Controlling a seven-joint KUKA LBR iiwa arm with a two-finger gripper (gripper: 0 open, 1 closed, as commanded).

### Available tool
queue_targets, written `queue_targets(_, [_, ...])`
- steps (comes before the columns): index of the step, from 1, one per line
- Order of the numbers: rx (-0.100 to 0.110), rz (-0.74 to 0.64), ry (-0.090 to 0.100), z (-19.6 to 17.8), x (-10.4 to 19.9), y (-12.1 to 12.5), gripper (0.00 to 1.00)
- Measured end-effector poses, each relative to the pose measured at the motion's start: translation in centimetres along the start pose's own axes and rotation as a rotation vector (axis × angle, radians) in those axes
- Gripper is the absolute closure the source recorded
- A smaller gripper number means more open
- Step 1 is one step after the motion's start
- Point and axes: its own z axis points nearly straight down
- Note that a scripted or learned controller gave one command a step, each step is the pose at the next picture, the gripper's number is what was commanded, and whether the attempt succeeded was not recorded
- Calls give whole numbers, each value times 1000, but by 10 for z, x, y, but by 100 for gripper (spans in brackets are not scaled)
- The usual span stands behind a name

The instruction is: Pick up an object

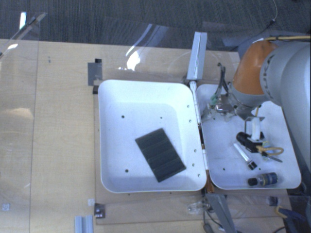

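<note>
Gripper (219, 107) sits over the right bin's (221, 152) 11 o'clock corner; whether it is spread or closed we cannot tell. Nearest candidate is the white marker (242, 156), toward 5 o'clock from the gripper, lying flat near bin centre; we judge it light, rigid, smooth and prone to roll; best taken across mid-barrel. Small dark bottle (263, 179) lies at the bin's 6 o'clock rim.
</note>
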Motion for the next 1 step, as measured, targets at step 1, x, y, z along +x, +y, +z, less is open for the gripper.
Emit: queue_targets(1, [-11,-1,-2,-14,-1,3,100])
